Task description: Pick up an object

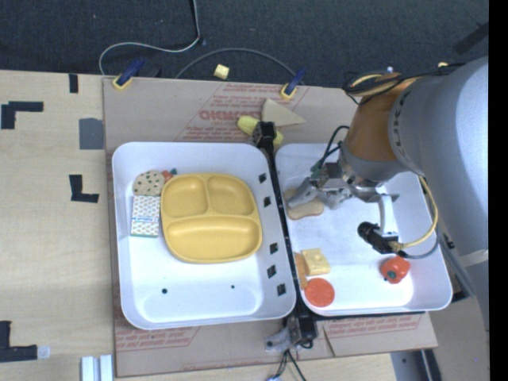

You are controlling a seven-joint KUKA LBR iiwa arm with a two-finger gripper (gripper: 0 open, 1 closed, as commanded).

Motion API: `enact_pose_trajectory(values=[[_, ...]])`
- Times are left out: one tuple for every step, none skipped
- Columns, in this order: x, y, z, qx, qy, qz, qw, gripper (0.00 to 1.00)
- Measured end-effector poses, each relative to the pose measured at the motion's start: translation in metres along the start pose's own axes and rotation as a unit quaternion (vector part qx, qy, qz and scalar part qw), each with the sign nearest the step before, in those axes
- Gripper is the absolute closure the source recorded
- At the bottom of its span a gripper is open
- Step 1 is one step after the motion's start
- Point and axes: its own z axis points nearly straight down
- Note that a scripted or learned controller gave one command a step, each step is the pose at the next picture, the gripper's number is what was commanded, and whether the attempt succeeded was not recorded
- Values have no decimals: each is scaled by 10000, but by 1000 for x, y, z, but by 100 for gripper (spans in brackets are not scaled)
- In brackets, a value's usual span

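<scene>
Camera view from above shows two shallow white bins side by side on a cardboard-covered bench. The left bin (135, 292) carries a yellow divided plate (211, 217) with three compartments, lying near the bin's middle. Just beside the plate's left edge sit a round speckled cookie (148, 182) and, below it, a small pale patterned packet (145, 216); a bit of something red peeks out between cookie and plate, too small to name.

The right bin (429, 292) holds the loose pieces. A tan, bread-like piece (305, 208) lies near the bin's left wall. A pale yellow cheese-like block (314, 262) lies lower down, with a flat orange-red disc (320, 293) just beneath it, near the front rim. A small red tomato-like item (394, 269) rests toward the right, well apart from the others.

The grey arm with its orange band (373, 129) reaches in over the right bin. The gripper (305, 190) points toward the dividing wall, its metal fingers (299, 189) low over the tan piece, touching or just above it. Whether they are spread or pressed together I cannot tell, and nothing is clearly pinched between them.

Beyond the bins, a yellow banana-like toy (252, 124) and a tan wedge (282, 115) lie on the cardboard.
</scene>
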Motion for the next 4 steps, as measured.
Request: enact_pose_trajectory(values=[[-15,54,-10,6,23,-11,10000,0],[-5,45,1,-2,15,3,10000,0],[-5,54,1,7,26,-5,10000,0],[-5,47,1,-7,20,1,10000,0]])
